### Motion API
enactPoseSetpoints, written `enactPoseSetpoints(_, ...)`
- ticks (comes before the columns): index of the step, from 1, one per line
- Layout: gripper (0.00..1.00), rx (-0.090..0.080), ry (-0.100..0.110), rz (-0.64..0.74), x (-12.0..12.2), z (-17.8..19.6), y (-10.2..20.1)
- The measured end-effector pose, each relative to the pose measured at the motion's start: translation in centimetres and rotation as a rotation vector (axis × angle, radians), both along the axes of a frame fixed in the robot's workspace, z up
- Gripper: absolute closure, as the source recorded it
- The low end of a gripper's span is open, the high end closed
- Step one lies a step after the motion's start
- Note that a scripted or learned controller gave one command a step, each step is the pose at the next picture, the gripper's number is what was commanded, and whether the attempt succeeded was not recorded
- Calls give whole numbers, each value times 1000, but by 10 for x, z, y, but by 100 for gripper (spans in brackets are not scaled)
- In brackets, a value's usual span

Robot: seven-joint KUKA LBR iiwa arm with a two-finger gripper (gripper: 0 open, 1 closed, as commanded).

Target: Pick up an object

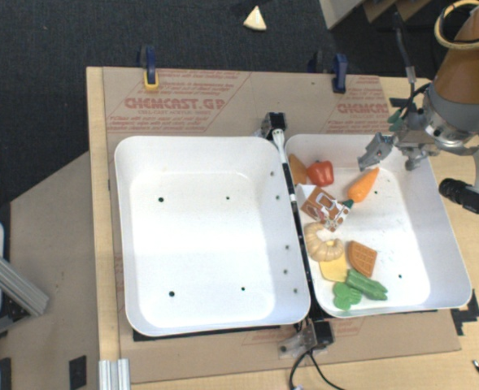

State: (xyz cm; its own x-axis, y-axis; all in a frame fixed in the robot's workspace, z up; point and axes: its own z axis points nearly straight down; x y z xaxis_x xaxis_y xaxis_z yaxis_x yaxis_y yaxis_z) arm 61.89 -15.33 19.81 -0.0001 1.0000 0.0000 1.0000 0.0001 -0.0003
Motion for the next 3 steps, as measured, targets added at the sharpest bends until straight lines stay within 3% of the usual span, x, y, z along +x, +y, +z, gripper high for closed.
enactPoseSetpoints(1, 0, 4, -11, 3, 17, -92, 43)
enactPoseSetpoints(2, 0, 1, -1, 3, 48, -115, 62)
enactPoseSetpoints(3, 100, -1, -5, 2, 49, -101, 61)
